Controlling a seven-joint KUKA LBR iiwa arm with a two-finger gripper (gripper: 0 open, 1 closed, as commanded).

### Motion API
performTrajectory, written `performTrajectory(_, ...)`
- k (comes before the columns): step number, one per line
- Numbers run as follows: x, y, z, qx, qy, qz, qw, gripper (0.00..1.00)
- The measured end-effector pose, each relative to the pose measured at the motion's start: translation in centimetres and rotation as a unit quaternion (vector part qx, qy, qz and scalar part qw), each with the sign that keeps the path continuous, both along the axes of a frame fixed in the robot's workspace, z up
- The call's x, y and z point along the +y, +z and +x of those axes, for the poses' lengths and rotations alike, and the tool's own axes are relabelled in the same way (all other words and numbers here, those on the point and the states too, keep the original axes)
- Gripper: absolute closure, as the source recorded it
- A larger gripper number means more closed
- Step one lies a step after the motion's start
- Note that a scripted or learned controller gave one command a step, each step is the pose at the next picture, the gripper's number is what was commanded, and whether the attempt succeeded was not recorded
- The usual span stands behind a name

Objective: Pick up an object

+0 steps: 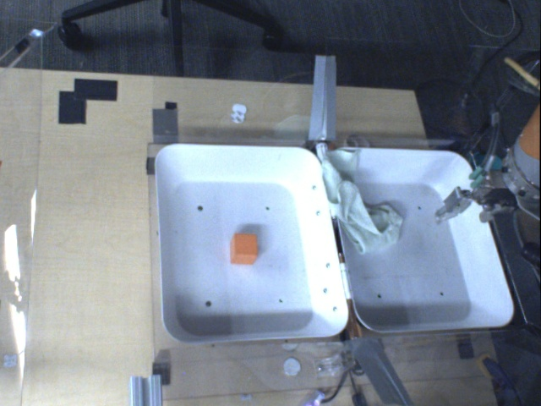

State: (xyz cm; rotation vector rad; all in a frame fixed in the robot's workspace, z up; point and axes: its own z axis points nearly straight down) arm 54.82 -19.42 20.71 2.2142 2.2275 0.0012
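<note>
The claw (455,205) hovers over the right bin's (439,311) far right side; whether it is open cannot be told. A crumpled cloth (362,218) lies at that bin's left, and an orange block (244,249) sits in the left bin (194,311).

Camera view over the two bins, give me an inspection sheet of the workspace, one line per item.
Surface: wooden bench bearing two white bins, the left bin and the right bin.
Job's things: orange cube near the middle of the left bin; crumpled pale cloth in the right bin, draped at its left wall.
Clutter: black patches on the bench, top left.
Grippers: gripper at the right bin's right edge, holding nothing seen.
Cables: thin cable looped on the floor, top right.
Surroundings: dark carpet; chair base at the top.
</note>
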Motion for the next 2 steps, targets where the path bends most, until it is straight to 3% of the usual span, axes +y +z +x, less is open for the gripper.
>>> performTrajectory(1, 1.2, -11.1, -4.0, -0.004, 0.069, -0.0010, 0.9976, 0.00)
performTrajectory(2, 1.3, -9.9, -3.8, -0.006, 0.070, -0.0015, 0.9976, 1.00)
